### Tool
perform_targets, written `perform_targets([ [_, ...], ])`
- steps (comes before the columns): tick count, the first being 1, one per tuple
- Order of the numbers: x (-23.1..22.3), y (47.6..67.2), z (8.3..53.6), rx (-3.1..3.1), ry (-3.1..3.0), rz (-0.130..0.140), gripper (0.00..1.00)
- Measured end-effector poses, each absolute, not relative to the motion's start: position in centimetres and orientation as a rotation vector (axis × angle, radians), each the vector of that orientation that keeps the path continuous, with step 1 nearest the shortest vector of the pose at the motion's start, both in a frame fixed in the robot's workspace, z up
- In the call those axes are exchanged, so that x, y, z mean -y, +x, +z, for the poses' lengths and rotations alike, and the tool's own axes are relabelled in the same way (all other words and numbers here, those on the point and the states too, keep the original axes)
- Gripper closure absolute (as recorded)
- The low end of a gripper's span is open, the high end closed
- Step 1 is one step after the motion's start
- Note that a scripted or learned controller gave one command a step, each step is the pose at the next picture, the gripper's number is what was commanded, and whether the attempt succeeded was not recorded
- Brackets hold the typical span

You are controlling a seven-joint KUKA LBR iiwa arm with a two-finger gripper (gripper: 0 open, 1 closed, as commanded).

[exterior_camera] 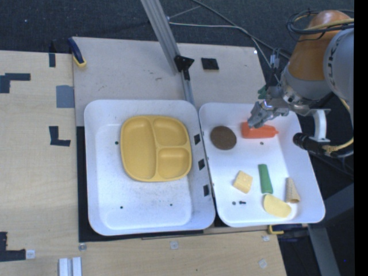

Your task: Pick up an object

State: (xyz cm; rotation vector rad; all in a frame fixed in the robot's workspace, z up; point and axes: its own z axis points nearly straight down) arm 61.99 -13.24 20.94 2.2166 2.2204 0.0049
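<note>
You had two white bins side by side on the bench. The left bin [103, 211] held a yellow divided plate [156, 148]. The right bin [305, 211] held all the small items.

The arm [322, 56] came in from the right and sat over the far end of the right bin. Its gripper [259, 118] was down at the orange piece [260, 131], right at that piece's left end, touching or just above it; you couldn't tell which from this angle. Whether the gripper was apart or together, I couldn't tell either: the wrist body covered the tips.

Key relation: the orange piece lay directly under and slightly toward the camera from the gripper, long axis running left-right across the bin, near its far wall. My read: the tips were off-centre toward the left end, so a close there risked a pivot or a slip-out rather than a clean pinch.

Other items, all well clear of the gripper:
- brown disc [223, 137], just left of the orange piece
- green stick [264, 178], long axis near-far
- yellow wedge [277, 206], near corner
- yellow cube [242, 182]
- tan cone [292, 190]

Nothing was visibly held, so I'd judge the pick not yet made.
</note>
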Motion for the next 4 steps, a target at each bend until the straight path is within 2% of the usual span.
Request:
perform_targets([
  [1,13.2,62.0,21.1,-2.223,2.221,0.0,1.0],
  [2,7.5,63.2,20.5,-2.229,2.215,0.0,1.0],
  [3,2.4,63.4,19.9,-2.229,2.216,0.0,1.0],
  [4,-3.3,63.3,21.3,-2.231,2.215,0.001,1.0],
])
